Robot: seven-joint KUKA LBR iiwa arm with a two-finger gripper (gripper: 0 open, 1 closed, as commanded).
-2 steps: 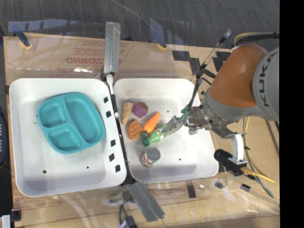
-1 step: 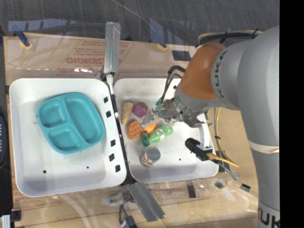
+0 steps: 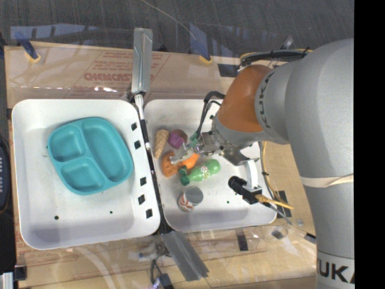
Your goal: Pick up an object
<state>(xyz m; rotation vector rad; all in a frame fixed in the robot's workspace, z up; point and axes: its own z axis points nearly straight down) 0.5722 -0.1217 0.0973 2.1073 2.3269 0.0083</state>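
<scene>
While the gripper (image 3: 194,152) sits low among the toys in the right bin (image 3: 174,110), the step looks like the reach onto a pick; its opening and any hold cannot be told here. Just below it lies an orange carrot-like toy (image 3: 179,163), with a green bottle (image 3: 201,171) beside. Next it needs a firm close on 1 item, then a straight lift.
</scene>
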